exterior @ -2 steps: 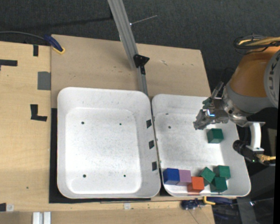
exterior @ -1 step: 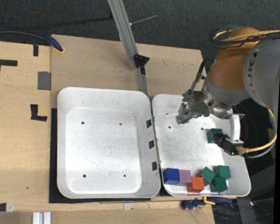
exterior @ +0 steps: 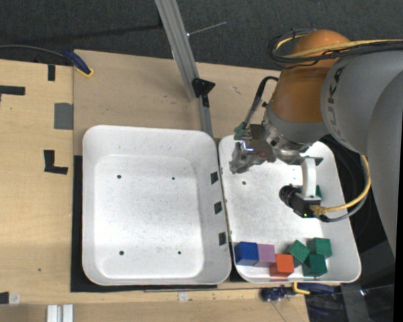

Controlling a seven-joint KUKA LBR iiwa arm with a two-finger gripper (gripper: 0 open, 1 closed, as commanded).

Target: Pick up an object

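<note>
The gripper [exterior: 240, 159] hangs over the right bin [exterior: 341, 198], its grip state unclear; coloured blocks [exterior: 284, 257] cluster at the near edge

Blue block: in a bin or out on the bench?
In. The blue block lies inside the right bin, near its front-left corner, beside the purple block.

Both bins are white with fine dark speckles, the left bin [exterior: 148, 205] and the right bin [exterior: 338, 191]. Along the right bin's near edge sits a little cluster: a blue block [exterior: 247, 253], a pale purple block [exterior: 267, 253], an orange block [exterior: 284, 263], and three dark green blocks [exterior: 311, 253] toward the near right corner. The tabletop [exterior: 24, 208] is light tan wood with black and grey tape marks. The arm [exterior: 367, 91] is grey, with an orange band [exterior: 307, 68].
</note>
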